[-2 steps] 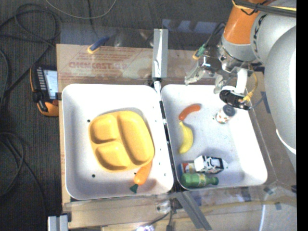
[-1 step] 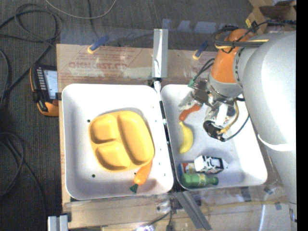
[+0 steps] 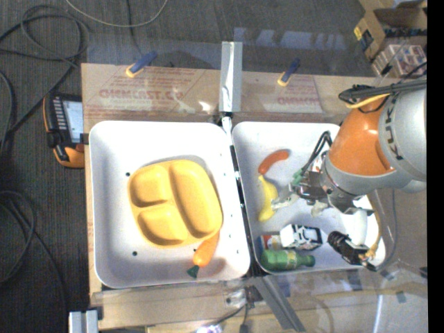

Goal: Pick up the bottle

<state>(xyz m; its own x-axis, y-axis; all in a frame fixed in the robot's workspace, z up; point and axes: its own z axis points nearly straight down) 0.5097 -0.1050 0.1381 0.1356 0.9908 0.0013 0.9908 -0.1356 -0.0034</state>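
From here I can't tell how the claw (image 3: 290, 194) stands. It hangs over the right bin (image 3: 305, 136), touching or just above a yellow banana (image 3: 266, 194). The green bottle (image 3: 287, 259) lies on its side just nearer the front wall. It looks light, smooth and prone to rolling; grip across its middle.

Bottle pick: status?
Gripper over right bin, beside the banana, holding nothing visible. Green bottle lies flat at bin's near edge, untouched. Black-and-white item crowds it.
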